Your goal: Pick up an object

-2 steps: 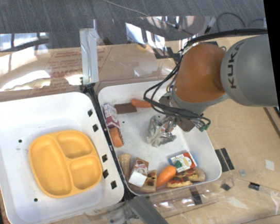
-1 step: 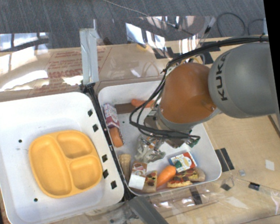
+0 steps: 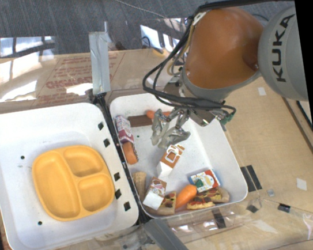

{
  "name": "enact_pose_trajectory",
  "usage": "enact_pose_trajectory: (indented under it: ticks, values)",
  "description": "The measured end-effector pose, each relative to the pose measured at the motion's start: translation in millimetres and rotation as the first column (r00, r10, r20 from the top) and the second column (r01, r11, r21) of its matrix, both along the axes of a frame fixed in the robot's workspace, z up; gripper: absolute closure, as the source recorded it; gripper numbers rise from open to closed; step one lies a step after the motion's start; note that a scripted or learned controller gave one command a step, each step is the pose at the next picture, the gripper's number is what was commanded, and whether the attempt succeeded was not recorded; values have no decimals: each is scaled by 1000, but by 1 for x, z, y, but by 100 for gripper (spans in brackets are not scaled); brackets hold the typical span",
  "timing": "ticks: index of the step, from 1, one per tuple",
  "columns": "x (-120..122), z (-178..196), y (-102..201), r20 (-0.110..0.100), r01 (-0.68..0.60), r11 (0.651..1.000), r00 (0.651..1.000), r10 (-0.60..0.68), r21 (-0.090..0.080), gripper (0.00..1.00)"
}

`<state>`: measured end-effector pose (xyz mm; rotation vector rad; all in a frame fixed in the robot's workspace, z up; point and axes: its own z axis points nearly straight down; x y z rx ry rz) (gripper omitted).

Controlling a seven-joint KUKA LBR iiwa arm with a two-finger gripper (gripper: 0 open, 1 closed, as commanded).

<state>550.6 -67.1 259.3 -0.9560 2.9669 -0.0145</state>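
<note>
My gripper (image 3: 168, 132) hangs over the middle of the right bin (image 3: 224, 140), under the arm's orange band, and looks open with nothing between its fingers. Just below it on the bin floor lies a white and orange carton (image 3: 173, 156). Along the bin's left wall are a red and white carton (image 3: 124, 129) and an orange sausage (image 3: 130, 153). A brown bar (image 3: 139, 120) lies at the far edge. At the near end sit a carrot (image 3: 185, 194), a blue and red box (image 3: 204, 179), a small white and brown box (image 3: 155, 193) and a pizza slice (image 3: 205, 202).
The left bin (image 3: 2, 144) holds a yellow divided plate (image 3: 72, 182). A raised divider (image 3: 114, 151) separates the two bins. Black cables (image 3: 164, 76) loop from the arm over the right bin's far edge. Cardboard (image 3: 265, 152) lies to the right of the bins.
</note>
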Motion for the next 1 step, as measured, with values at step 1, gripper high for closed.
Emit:
enact_pose_trajectory:
  ticks: [1]
  values:
    - [-36,-164,-43,-29,-396,918,918,396,5,100]
